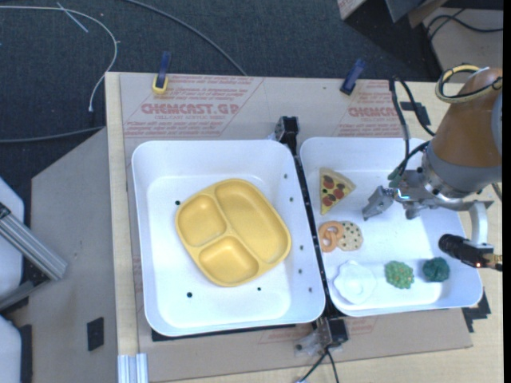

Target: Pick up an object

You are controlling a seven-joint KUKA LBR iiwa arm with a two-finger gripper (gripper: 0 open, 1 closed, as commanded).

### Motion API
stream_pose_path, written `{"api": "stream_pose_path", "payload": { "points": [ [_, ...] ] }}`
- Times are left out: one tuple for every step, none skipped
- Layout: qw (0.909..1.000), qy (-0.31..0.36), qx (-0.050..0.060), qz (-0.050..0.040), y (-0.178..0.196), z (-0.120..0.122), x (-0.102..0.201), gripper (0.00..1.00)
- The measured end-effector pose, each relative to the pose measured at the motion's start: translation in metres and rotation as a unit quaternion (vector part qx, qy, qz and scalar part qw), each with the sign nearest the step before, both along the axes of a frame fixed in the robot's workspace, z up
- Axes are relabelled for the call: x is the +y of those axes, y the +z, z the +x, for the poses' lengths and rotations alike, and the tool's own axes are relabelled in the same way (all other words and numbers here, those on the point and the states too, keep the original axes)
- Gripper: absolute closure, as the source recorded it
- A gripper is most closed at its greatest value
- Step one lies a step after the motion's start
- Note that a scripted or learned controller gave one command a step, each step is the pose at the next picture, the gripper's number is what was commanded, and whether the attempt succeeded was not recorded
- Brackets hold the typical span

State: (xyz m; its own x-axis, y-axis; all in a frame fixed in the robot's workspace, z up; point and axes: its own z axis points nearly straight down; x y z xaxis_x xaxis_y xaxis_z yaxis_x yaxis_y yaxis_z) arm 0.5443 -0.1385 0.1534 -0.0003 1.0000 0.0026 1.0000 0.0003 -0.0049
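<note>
From my remote seat, nothing was lifted yet. Nearest in the right bin (463, 298) lay a white piece (354, 282), a green broccoli (399, 274) and a darker green one (436, 270); then a pretzel (329, 235) touching a cookie (350, 235); farthest, the pizza slice (334, 189). The gripper (389, 200) hovered over bare floor, fingers spread wide and empty, with the descent, the closing and the lift left.

Yellow tray (232, 230) glossy plastic; bins (152, 214) smooth white.

Dark carpet (64, 62) with a thin white cable (104, 22) surrounds the brown cardboard-topped bench (200, 106).
</note>
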Motion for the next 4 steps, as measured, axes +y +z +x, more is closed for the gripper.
{"api": "stream_pose_path", "payload": {
  "points": [
    [1.0,0.0,0.001,0.0002,-0.047,-0.008,-0.004,0.0],
    [1.0,0.0,-0.002,0.0009,-0.066,-0.006,-0.003,0.0],
    [1.0,0.001,-0.005,0.0019,-0.053,-0.004,-0.002,1.0],
    [1.0,0.0,-0.004,-0.0016,-0.001,-0.013,-0.001,1.0]
  ]
}}
